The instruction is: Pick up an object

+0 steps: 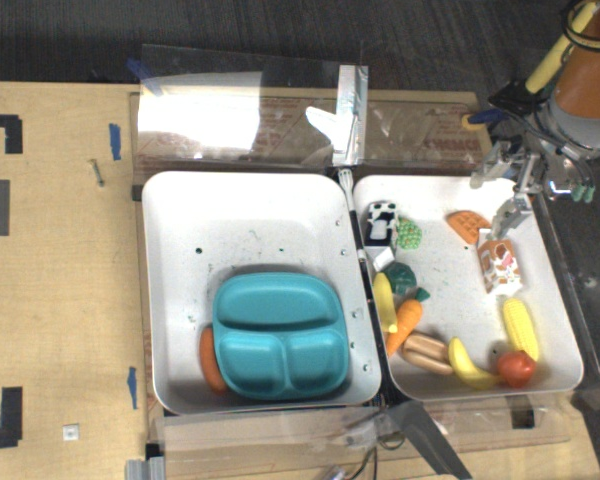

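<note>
Tan wooden desk (50, 298) carries two shallow white bins side by side. Left bin (170, 228) holds a teal plastic divided tray (280, 336), with an orange object (209, 360) partly hidden under its left edge. Right bin (560, 338) holds several toy food items: a black-and-white block (381, 222) beside a green knobbly piece (409, 233) at the far left, an orange slice-shaped piece (467, 225), a white and orange carton (500, 266), a yellow corn cob (520, 326), a red tomato (516, 368), a yellow banana (467, 361), a tan hot dog bun (426, 352) and an orange carrot (405, 323). Grey gripper (512, 211) hangs over the far right of this bin, just above the carton; its fingers appear slightly apart, though the view is poor, and nothing sits between them.
</note>
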`<move>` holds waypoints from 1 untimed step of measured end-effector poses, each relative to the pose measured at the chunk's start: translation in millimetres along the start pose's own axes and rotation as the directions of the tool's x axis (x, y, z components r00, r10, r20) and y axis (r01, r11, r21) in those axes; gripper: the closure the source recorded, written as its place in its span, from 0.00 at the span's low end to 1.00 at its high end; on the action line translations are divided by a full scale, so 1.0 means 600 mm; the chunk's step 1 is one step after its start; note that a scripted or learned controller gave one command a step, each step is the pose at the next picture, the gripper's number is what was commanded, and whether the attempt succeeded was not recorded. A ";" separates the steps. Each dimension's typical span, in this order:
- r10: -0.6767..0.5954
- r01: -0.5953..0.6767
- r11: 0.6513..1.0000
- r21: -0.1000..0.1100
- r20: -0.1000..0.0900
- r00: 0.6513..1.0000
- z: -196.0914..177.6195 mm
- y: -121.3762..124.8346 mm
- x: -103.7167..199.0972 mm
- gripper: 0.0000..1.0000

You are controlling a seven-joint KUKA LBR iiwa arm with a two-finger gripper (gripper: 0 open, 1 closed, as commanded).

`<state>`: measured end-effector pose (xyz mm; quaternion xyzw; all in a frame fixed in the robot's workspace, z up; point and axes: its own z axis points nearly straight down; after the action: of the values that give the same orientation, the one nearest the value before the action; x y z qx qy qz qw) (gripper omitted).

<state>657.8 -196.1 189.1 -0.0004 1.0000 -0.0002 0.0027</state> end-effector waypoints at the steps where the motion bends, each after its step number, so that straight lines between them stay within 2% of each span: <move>1: -0.089 0.089 0.996 0.003 0.013 0.996 0.144 -0.040 0.008 0.00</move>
<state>653.5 -219.9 102.5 -0.0450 0.9989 -0.0013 0.0090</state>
